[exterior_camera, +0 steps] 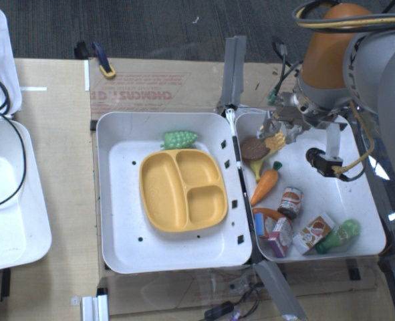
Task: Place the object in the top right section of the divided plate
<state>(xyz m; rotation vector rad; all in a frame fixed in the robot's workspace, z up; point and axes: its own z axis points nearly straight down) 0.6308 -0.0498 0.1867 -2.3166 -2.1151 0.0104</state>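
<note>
The yellow divided plate (162, 194) lies in the left bin (117, 246), its top right section (198, 166) bare. My gripper (275, 131) hangs low over the back left corner of the right bin (357, 192). Directly under it are a pale yellow item (275, 141) and a brown rounded object (254, 148). Whether either one is held is hidden by the wrist. An orange carrot (265, 186) lies just in front of them.
A green bumpy toy (180, 138) rests behind the plate in the left bin. The right bin also holds a small can (290, 201), a purple box (276, 236), a printed carton (312, 233) and a green bottle (339, 235). A metal divider (234, 72) stands between the bins.
</note>
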